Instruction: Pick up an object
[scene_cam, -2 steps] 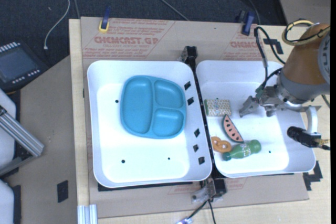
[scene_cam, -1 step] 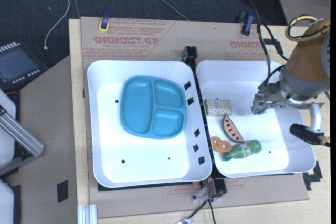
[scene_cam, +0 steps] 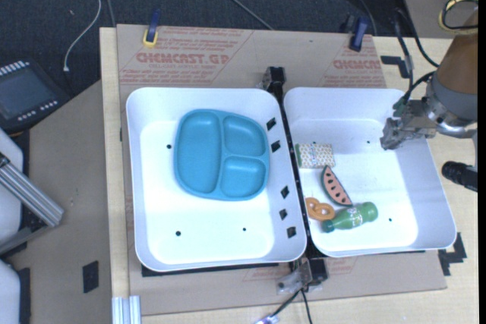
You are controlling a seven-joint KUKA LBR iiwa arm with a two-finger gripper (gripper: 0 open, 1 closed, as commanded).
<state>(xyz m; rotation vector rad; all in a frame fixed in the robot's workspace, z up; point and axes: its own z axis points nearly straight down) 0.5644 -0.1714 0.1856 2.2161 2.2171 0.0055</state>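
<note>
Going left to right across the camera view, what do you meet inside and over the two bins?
Left bin → blue divided plate → right bin, with the patterned square piece, then the watermelon slice → the gripper over the right bin's far right side.

Red letters on the brown cardboard sheet (scene_cam: 228, 49) behind the left white bin (scene_cam: 148, 186) look like "GIGMCAST G.P". The rest is too blurry to read.
</note>
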